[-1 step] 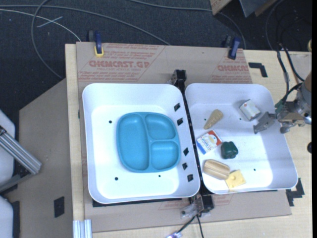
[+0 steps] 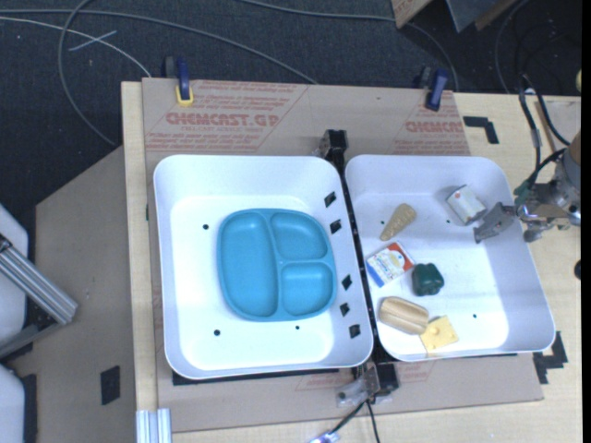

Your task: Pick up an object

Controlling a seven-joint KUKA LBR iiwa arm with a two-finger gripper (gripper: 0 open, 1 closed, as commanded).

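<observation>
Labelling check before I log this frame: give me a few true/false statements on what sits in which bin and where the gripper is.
1. The blue divided plastic plate lies in the left white bin. True.
2. The dark green rounded object rests on that plate. False: it lies in the right white bin.
3. The gripper hovers over the left bin. False: it is at the right bin's right side.
4. A yellow cheese-like wedge lies near the right bin's front edge. True.
</observation>
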